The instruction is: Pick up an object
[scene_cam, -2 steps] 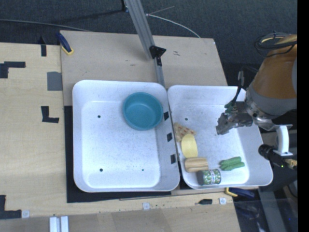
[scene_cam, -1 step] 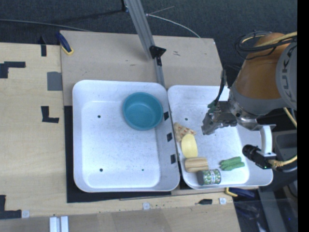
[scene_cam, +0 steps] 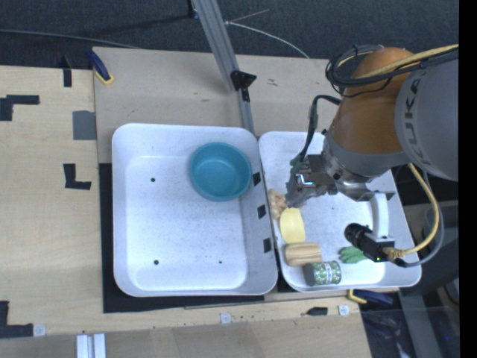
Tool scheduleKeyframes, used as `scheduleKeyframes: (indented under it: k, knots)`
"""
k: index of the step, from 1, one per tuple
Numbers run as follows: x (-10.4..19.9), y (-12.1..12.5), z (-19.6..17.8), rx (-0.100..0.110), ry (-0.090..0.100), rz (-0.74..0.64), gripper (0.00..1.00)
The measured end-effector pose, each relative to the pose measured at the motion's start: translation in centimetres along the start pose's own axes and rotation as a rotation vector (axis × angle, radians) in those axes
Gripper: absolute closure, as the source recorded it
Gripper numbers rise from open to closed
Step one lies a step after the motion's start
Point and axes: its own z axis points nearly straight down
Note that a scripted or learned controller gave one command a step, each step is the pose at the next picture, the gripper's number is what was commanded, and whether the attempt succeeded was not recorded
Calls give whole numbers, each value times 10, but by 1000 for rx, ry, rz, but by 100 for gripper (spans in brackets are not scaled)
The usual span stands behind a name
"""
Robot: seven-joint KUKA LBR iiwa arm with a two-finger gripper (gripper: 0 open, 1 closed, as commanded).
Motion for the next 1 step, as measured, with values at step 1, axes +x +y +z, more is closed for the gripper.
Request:
scheduleKeyframes:
  k: [1]
  knots:
    - [59, 3, 4, 1, -1, 0, 100]
